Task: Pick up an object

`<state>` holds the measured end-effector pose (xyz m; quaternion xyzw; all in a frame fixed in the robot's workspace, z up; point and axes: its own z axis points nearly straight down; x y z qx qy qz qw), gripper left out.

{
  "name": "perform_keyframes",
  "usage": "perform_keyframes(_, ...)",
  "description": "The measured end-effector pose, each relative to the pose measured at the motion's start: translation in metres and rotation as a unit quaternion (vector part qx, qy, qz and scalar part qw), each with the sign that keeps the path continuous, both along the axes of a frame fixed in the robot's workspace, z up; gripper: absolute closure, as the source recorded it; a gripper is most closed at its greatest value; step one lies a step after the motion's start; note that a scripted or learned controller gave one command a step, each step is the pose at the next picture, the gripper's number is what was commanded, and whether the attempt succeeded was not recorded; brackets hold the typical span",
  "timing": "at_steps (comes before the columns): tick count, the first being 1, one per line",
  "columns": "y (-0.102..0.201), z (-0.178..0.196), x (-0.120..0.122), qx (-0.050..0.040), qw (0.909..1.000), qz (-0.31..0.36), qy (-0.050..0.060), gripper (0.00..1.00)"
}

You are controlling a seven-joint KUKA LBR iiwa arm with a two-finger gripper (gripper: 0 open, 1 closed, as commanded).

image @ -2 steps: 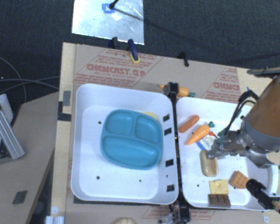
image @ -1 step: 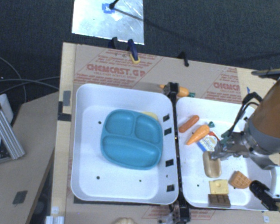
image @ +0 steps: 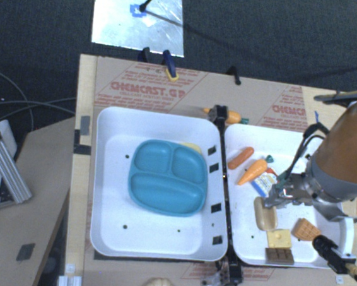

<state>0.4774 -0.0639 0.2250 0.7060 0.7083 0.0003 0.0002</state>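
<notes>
In the camera view, our gripper (image: pixel 272 202) hung just above a beige toy (image: pixel 264 216) in the right bin (image: pixel 243 254); finger state we could not tell. We judged descending squarely, clear of the carrots (image: pixel 253 171), best.

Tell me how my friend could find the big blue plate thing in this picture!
Look at the two white bins side by side, and pick the left bin. In the middle of it lies the blue tray, rounded and split into three sections. The small things by the hand in the right bin are orange, tan or brown.
</notes>
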Motion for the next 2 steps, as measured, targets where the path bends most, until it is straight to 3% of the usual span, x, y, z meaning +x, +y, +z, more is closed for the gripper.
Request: perform_keyframes(2, -0.010, -0.001, 0.003, 0.0000, 1.0000, -0.001, 0.000, 1.00)
